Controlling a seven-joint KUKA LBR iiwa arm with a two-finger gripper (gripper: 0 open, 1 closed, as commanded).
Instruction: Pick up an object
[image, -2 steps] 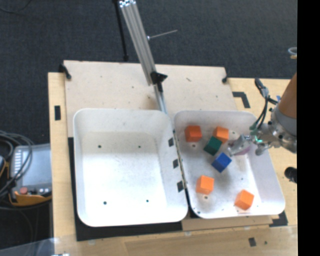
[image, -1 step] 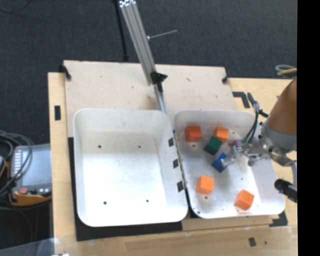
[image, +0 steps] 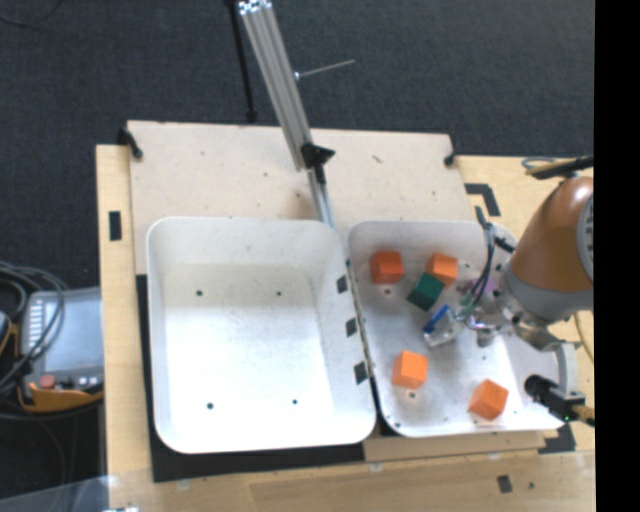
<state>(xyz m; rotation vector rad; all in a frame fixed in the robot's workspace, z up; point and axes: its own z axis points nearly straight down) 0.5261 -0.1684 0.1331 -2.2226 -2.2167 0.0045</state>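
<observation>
The right bin (image: 420, 425) holds several orange blocks: one at the upper left (image: 387, 267), one near the top (image: 444, 267), one at the lower middle (image: 409, 369) and one at the lower right (image: 488, 399). A dark green block (image: 425, 292) lies between the upper two. A small blue object (image: 437, 320) sits just below the green block. My gripper (image: 452, 325) hangs low over the middle of the right bin, right beside the blue object. The arm with its orange band (image: 555, 245) comes in from the right.
The left bin (image: 165, 300) stands next to the right one, sharing a wall. A metal pole (image: 285, 95) slants up from the back of the bins. A grey box with cables (image: 55, 345) sits off the bench at the left.
</observation>
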